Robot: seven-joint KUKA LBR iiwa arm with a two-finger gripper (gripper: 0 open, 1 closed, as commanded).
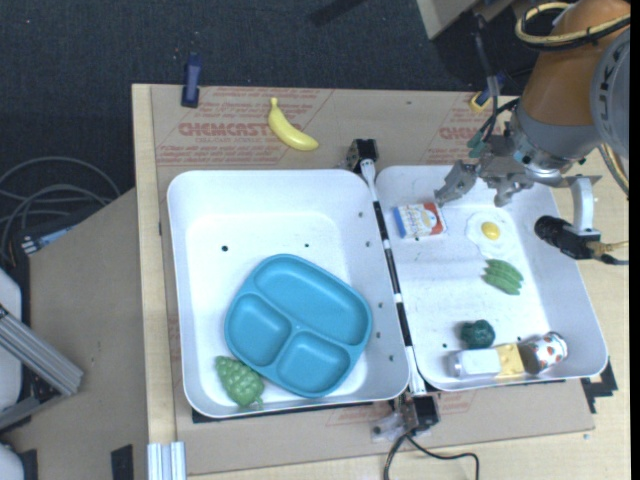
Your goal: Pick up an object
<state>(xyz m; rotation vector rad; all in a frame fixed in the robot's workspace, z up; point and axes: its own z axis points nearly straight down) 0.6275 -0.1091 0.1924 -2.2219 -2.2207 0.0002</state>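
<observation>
Dark carpet lay all around the brown surface (250, 133), and some grey cables (45, 203) curled on the floor at the far left. On the surface, near its back edge, sat a small blue thing (191, 80) and a yellow toy banana (290, 128).

Two white bins sat side by side. The left bin (200, 208) held a blue plate (297, 323) with three parts. A bumpy green toy (239, 380) lay at the front of that bin, touching the edge of the plate. Black clips (362, 154) joined the two bins at the back and at the front.

The right bin (570, 298) held many small things. A little white and red carton (417, 219) lay near the back left. A toy fried egg (488, 230) lay to its right, and a green pea pod (503, 275) lay just in front of the egg. Nearer the front sat a dark green round toy (478, 333). Along the front edge were a white block (477, 362), a yellow piece (510, 360) and a small red and white toy (546, 348), close together.

The grey and orange arm (570, 78) came in from the right. Its tool (480, 184) hung over the back of the right bin, above the carton and the egg. The fingers were spread apart and held nothing.
</observation>
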